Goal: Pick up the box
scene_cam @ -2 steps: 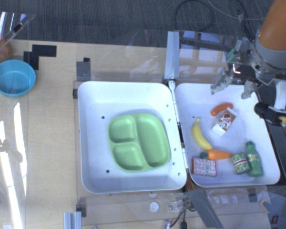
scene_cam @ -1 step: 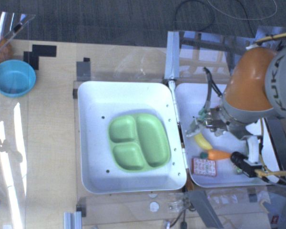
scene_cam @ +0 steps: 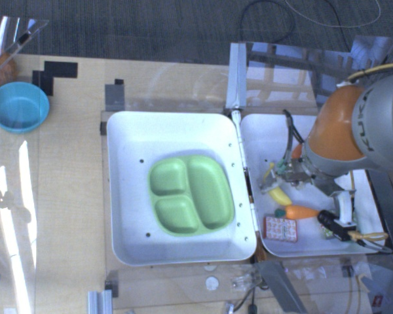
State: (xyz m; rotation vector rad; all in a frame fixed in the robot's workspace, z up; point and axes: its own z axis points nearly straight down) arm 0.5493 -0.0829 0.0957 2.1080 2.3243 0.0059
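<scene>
- The pincer (scene_cam: pixel 289 174) is seen low inside the right bin (scene_cam: pixel 262 142), near the bin's middle.
- Whether the pincer is spread or pressed together cannot be told, as it is partly covered by the wrist; nothing is seen held in it.
- The arm (scene_cam: pixel 373 123) is seen to the pincer's right in the view, with its orange band (scene_cam: pixel 334 133) just above and right of the pincer.
- A yellow item (scene_cam: pixel 280 195) lies just below the pincer in the view; whether the two touch cannot be told.
- A carrot (scene_cam: pixel 301 212) lies on its side a little further below, just beside the yellow item, with its green end pointing to the view's left.
- The box (scene_cam: pixel 280 229) lies flat below the carrot, at the bin's lower edge and near its left corner, red-and-white patterned face up. It is apart from the pincer, with the yellow item and the carrot between them.
- The left bin (scene_cam: pixel 131 149) stands to the pincer's left, just beside the right bin.
- A green tray (scene_cam: pixel 191 193) with three compartments lies in the middle of the left bin.
- A blue bowl (scene_cam: pixel 18 106) stands on the tabletop (scene_cam: pixel 52 208), far left of the pincer and well apart from both bins.
</scene>
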